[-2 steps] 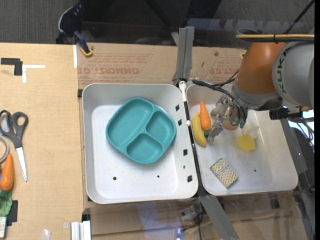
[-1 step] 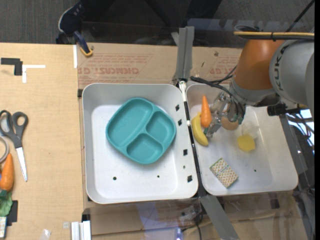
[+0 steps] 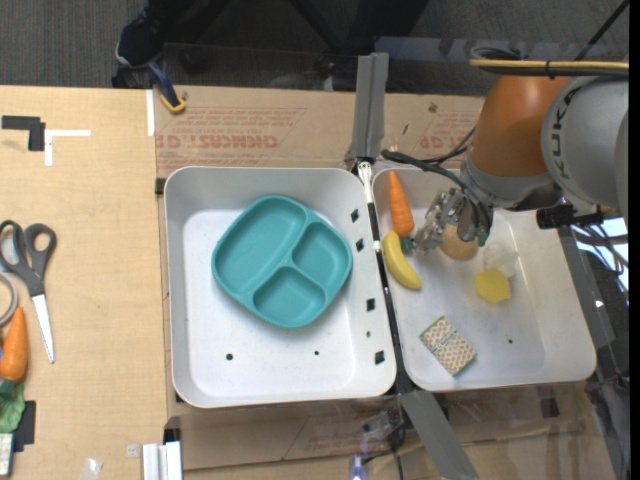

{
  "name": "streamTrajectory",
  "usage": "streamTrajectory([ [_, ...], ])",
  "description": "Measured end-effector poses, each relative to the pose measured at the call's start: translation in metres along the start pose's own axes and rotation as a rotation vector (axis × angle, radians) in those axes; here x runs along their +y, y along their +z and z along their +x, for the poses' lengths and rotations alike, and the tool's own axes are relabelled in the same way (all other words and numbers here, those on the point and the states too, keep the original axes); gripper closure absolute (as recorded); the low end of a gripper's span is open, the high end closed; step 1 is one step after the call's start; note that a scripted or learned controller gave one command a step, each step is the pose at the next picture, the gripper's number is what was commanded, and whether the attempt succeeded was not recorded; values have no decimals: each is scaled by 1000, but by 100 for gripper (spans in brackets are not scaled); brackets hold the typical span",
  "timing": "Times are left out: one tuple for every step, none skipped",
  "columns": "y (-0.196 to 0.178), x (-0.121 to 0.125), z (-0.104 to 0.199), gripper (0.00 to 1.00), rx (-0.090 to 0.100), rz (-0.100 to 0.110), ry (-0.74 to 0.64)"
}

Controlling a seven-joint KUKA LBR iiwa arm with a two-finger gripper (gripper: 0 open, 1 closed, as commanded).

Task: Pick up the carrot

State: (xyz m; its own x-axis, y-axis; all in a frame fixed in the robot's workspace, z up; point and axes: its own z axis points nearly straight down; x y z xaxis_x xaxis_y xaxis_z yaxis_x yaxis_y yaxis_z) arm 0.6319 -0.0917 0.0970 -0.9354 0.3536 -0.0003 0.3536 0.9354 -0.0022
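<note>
The end effector [image 3: 440,230] hangs low in the right bin [image 3: 540,368], toward its 10 o'clock part, with the grey arm [image 3: 590,138] and its orange band [image 3: 515,118] rising away to 2 o'clock. Whether it is spread or pressed together I cannot tell; the metal parts blur into each other at this size. Nothing can be seen pinched in it.

The carrot [image 3: 399,204] lies just at 10 o'clock of the end effector, close beside it, along the bin's left wall, its thin end pointing to 12 o'clock. It rests on the bin floor. Whether the tool touches it is unclear, but it looks slightly apart.

A banana [image 3: 402,262] lies at 6 o'clock of the carrot, nearly touching its thick end. A tan round thing [image 3: 460,246] sits right at 4 o'clock of the end effector, and a lemon [image 3: 492,286] lies farther out the same way. A patterned sponge [image 3: 447,346] lies near the bin's 6 o'clock edge.

The left bin [image 3: 190,368] holds a teal tray [image 3: 282,260]. On the counter [image 3: 90,218] at far 9 o'clock lie scissors [image 3: 30,268] and a second carrot [image 3: 12,346], well apart from the arm.

As I judge it, the approach is nearly done, but the grasp and the lift are both left.
</note>
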Motion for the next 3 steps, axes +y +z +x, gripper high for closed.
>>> streamTrajectory([
  [-164,-33,18,100,1,-2,-143],
  [-273,-99,36,100,2,-2,37],
  [-135,-160,53,100,5,-3,-66],
])
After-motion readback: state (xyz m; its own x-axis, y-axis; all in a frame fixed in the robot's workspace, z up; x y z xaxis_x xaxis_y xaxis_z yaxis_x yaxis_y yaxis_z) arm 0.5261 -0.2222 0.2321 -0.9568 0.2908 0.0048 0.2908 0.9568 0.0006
